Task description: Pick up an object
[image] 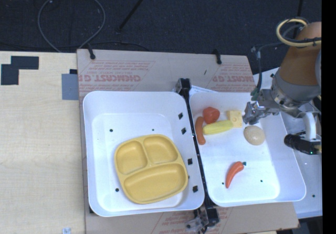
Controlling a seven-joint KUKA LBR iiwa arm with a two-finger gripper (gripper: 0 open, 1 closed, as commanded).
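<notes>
Dark carpeted floor runs along the far side, with thin black cables looped across it. A pale wood-grain bench fills the left, marked with black and grey rectangular patches. A brown printed cardboard sheet lies at the bench's right end.

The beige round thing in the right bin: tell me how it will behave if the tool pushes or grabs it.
The beige round thing looks smooth and egg-shaped, so a push would probably send it rolling across the right bin. Its curved sides may slip out of a two-finger pinch. It lies just below the tool, near the yellow block, which it might nudge.
</notes>
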